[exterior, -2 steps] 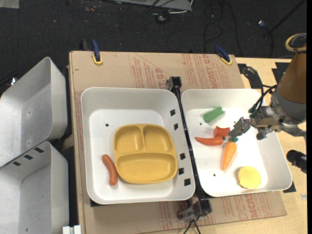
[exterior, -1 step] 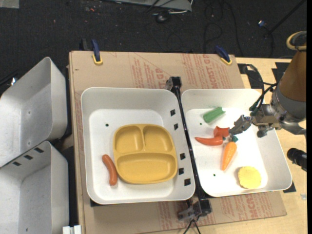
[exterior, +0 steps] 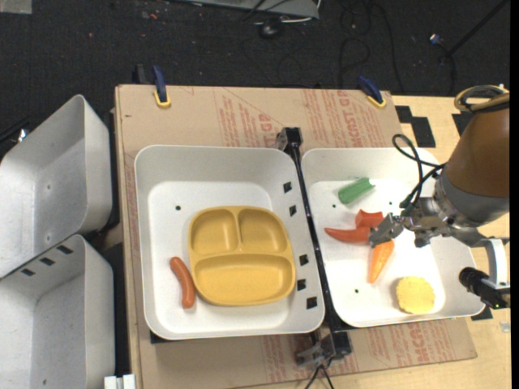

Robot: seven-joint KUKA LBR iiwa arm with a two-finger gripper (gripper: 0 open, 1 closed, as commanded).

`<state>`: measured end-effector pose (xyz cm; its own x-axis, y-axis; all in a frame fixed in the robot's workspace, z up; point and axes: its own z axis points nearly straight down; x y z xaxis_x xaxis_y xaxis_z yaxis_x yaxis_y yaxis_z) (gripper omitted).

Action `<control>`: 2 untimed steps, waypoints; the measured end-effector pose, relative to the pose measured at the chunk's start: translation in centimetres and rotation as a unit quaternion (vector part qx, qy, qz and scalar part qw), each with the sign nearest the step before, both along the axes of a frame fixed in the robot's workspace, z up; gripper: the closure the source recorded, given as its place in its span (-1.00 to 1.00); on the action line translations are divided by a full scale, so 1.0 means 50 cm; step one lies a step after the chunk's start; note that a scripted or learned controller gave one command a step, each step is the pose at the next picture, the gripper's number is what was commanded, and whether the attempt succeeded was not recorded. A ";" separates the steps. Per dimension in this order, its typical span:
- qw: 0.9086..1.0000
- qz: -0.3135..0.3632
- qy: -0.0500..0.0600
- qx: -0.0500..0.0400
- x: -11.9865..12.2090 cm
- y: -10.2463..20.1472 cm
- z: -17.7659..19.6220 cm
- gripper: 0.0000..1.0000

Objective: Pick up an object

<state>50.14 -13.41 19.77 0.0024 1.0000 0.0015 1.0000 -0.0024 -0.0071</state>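
Note:
In the right bin (exterior: 454,302) lie a green piece (exterior: 355,190), a red pepper (exterior: 355,227), an orange carrot (exterior: 379,261) and a yellow disc (exterior: 416,295). My gripper (exterior: 388,229) hangs low over the right bin, just above the carrot's upper end and beside the red pepper. I see nothing held between the dark fingers. The arm with its orange band (exterior: 485,156) reaches in from the right.
The left bin (exterior: 154,241) holds a yellow divided plate (exterior: 241,255) and an orange-red sausage (exterior: 183,281) at its left. Black clips run along the divider between the bins. Cables hang by the wrist near the right bin's back edge.

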 end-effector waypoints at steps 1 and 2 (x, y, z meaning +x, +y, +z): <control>1.000 0.000 0.000 0.000 0.008 -0.016 -0.113 -1.00; 1.000 0.000 -0.001 0.000 0.006 -0.015 -0.217 -1.00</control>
<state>50.45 -14.14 8.91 0.0020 1.0000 0.0019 1.0000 -0.0020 -0.0054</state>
